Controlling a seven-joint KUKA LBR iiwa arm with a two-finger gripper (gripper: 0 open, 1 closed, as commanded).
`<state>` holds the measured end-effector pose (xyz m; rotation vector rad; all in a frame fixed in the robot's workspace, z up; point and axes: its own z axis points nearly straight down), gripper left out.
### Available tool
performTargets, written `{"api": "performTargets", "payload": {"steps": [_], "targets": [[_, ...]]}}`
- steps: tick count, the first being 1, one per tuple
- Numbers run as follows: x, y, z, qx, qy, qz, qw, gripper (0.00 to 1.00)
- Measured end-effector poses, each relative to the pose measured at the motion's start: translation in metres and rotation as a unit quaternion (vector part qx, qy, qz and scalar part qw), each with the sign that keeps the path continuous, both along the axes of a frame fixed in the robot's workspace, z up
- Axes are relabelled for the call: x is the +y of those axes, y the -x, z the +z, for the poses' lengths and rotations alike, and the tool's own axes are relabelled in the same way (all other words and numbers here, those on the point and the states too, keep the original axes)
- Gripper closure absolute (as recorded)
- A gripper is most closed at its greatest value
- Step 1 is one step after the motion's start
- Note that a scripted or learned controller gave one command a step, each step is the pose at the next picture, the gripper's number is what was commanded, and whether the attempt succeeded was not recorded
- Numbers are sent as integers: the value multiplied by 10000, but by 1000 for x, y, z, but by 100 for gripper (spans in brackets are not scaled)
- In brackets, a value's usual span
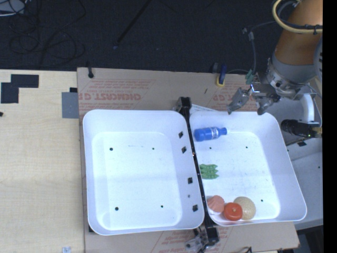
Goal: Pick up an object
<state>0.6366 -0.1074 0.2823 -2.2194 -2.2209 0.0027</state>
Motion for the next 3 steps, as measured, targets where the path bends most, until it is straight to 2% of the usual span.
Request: {"api": "performTargets", "payload": {"steps": [1,2,3], "targets": [[-100,76,10,8,18,-60,10000,0],[-107,129,8,12,-4,-17,10000,0],[-107,126,17,4,-5,-7,10000,100]]}}
